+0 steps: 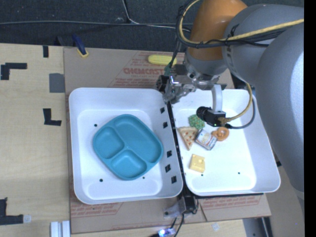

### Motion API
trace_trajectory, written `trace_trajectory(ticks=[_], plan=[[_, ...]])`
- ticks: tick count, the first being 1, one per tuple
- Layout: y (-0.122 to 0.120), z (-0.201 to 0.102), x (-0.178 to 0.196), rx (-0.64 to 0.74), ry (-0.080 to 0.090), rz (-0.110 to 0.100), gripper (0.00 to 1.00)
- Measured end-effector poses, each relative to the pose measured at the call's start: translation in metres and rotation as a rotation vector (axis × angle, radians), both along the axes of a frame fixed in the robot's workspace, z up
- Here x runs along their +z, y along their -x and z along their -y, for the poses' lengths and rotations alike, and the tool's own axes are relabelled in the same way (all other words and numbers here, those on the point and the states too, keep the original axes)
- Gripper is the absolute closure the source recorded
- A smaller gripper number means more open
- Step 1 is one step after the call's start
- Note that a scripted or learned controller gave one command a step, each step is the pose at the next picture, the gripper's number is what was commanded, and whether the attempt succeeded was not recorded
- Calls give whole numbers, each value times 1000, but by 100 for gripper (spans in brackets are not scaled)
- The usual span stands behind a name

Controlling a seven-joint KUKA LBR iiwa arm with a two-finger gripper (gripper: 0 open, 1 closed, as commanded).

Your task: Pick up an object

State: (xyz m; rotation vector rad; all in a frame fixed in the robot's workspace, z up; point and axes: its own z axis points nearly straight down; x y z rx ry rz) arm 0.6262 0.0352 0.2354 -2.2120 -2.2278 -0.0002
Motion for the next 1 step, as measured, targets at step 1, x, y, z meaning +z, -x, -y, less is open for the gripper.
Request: trace_trajectory(ticks=[1], plan=[[11,-63,-8,1,0,-2,100]])
